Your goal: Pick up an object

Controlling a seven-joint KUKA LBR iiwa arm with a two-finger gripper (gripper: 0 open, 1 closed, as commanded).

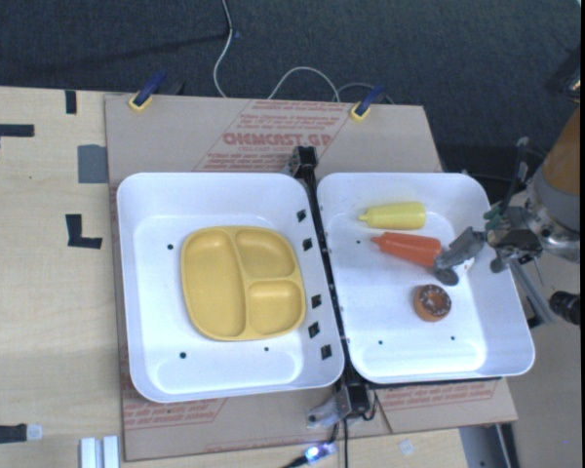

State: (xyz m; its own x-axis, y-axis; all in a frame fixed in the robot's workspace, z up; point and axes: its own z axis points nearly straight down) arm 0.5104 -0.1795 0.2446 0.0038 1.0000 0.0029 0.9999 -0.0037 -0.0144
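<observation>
Hovering over the right bin (487,354) at the approach step, the gripper (450,261) sits beside the orange bottle (408,248), above the donut (432,302) and below the yellow bottle (394,214), grasping nothing, its opening indeterminable; the next move requires descent onto 1 object.

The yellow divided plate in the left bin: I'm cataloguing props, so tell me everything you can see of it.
The yellow divided plate is a rounded-square tray that looks like matte plastic, all one mustard yellow. Raised ridges split it into three compartments: one long one along its left side and two smaller ones on the right. All three look bare. It lies flat and right side up, turned slightly askew, about mid-floor of the left bin. Only the bin floor touches it.
</observation>
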